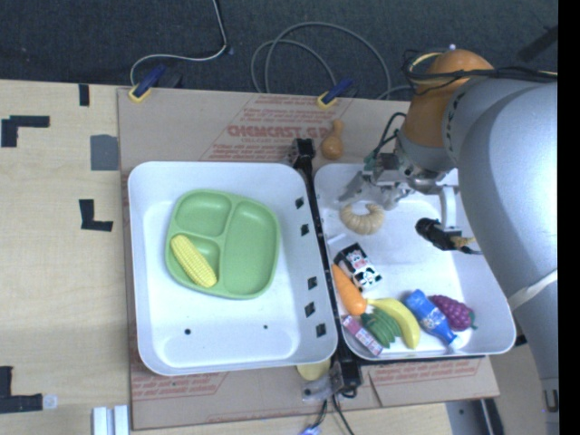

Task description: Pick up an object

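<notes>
In the right bin (480, 279), a pale tan croissant (362, 217) lies near the far left corner. My gripper (372, 194) hangs just above and behind the croissant, under the orange wrist band. Nothing shows held in it. Along the bin's near side lie a black-and-white toy (360, 268), an orange carrot (348, 291), a yellow banana (401, 321), a green vegetable (381, 328), a blue bottle (428, 316) and purple grapes (454, 312).
The left bin (154, 333) holds a green divided plate (237, 243) with a yellow corn cob (193, 260) in it. A tan pear-shaped toy (333, 140) sits on the cardboard behind the bins. The grey arm covers the right bin's far right side.
</notes>
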{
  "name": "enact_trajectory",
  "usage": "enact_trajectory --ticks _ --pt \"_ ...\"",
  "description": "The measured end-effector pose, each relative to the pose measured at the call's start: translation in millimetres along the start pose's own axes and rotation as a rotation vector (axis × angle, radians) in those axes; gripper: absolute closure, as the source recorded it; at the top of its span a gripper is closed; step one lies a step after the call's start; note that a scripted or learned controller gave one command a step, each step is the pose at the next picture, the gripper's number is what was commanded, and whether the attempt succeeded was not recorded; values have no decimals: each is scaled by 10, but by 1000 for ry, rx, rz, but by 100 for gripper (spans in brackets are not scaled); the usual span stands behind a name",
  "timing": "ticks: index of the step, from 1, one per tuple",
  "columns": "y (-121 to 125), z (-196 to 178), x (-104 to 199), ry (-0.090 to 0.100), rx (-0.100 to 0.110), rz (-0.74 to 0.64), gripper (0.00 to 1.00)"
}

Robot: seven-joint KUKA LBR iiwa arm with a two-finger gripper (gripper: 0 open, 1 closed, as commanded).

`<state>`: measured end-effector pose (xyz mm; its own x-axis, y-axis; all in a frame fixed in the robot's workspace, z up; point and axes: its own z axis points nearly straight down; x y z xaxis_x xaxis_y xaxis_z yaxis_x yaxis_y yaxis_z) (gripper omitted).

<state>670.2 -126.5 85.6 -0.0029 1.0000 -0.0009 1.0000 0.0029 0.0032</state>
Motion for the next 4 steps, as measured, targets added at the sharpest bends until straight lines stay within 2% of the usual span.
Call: enact_trajectory --ticks 1,2,3,4 --pt "-334 -12 13 -2 -1 2 0" --pt "-301 -147 9 -4 -8 1 100" --pt "-917 -270 236 1 7 4 100" --pt "-1160 -1036 912 4 0 -5 100"
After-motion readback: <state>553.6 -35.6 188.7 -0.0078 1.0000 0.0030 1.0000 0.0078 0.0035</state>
